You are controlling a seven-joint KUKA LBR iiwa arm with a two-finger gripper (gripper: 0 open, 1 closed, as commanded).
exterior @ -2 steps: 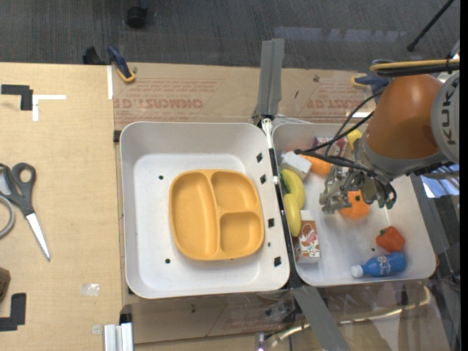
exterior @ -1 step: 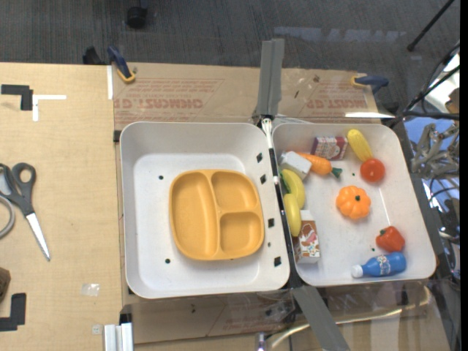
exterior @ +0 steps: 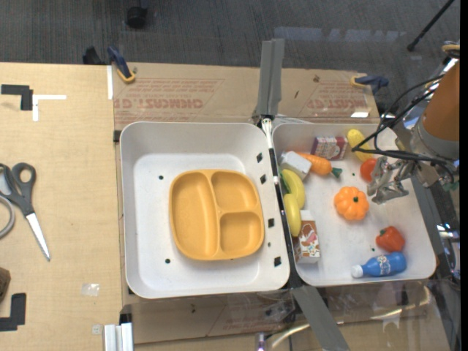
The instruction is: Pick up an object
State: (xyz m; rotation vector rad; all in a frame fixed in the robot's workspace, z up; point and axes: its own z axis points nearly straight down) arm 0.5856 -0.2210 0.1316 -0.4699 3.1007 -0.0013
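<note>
In the right-hand bin (exterior: 420,218), toward its 3 o'clock wall, we find the gripper (exterior: 385,183) hanging low over the white floor, the grey arm (exterior: 439,134) with its orange band coming in from the 2 o'clock side. Whether the metal fingers are spread or pressed together we cannot tell; they blur into one bright cluster, and we see nothing held between them. The nearest candidate is the small orange pumpkin (exterior: 352,202), which lies just beside the gripper at about its 8 o'clock; being round, it offers no long axis to line up with. A red tomato-like piece (exterior: 368,168) sits close at the gripper's 11 o'clock, partly tucked behind the fingers. We judge the coming move turns on a short shift toward 8 o'clock and a descent over the pumpkin. Farther off, a red pepper (exterior: 390,238) and a blue bottle (exterior: 382,265) lie toward 6 o'clock, the bottle's long axis running roughly 8 to 2 o'clock. Along the 9 o'clock wall lie two bananas (exterior: 293,196), a carrot (exterior: 316,164) and a small carton (exterior: 308,240). The floor is smooth white plastic with open room around the pumpkin. The left bin (exterior: 139,218) bears a yellow divided plate (exterior: 216,214), and scissors (exterior: 28,203) rest on the bench at far 9 o'clock.
</note>
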